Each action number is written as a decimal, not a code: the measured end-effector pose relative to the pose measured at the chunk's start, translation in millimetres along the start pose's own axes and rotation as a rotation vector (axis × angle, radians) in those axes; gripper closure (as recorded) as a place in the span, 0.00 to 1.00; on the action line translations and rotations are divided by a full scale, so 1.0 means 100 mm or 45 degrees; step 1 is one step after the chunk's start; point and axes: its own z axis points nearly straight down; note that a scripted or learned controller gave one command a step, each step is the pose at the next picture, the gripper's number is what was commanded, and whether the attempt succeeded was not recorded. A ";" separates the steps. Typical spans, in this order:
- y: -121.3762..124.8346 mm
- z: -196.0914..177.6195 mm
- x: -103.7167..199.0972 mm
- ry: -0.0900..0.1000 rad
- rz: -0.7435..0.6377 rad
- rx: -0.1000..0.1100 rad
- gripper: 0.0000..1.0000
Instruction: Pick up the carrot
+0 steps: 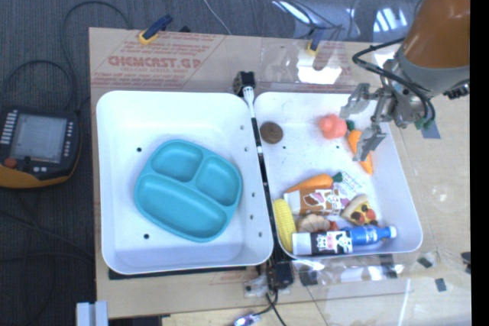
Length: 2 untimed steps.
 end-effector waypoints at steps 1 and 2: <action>-0.44 1.00 -0.14 -0.022 0.035 0.010 0.00; -0.53 1.25 -0.04 -0.005 0.180 -0.006 0.00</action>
